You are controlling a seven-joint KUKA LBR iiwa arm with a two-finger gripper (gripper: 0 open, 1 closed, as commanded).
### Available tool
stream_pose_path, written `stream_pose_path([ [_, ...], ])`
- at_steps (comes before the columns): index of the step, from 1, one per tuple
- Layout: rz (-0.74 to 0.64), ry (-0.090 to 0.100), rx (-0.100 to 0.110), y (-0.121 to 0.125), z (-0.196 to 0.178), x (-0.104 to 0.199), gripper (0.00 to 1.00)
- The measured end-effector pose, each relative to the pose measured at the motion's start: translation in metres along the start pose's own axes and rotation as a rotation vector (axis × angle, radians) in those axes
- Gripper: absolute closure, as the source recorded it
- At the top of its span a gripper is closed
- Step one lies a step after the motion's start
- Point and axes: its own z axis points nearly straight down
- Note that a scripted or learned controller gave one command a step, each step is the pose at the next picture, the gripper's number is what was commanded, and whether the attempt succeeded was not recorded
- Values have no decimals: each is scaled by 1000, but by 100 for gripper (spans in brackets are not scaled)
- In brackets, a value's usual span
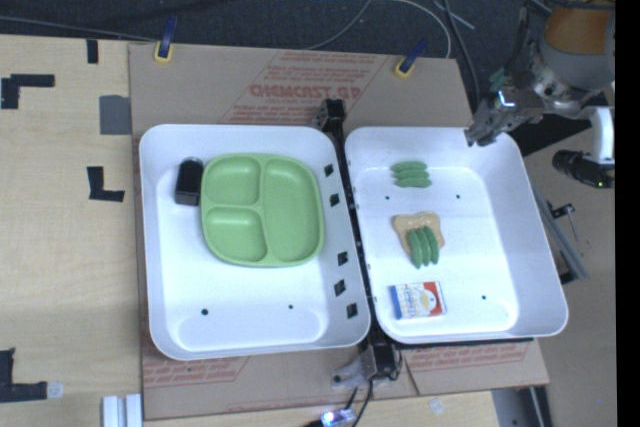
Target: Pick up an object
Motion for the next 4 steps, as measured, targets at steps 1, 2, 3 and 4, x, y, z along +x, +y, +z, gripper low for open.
stream_pose_path([
  [1, -4, 3, 7, -10, -1, 61, 100],
  [2, -4, 3, 9, -14, 15, 114, 100],
  [3, -3, 3, 8, -13, 13, 159, 100],
  [4, -6, 3, 8, -14, 7, 216, 100],
])
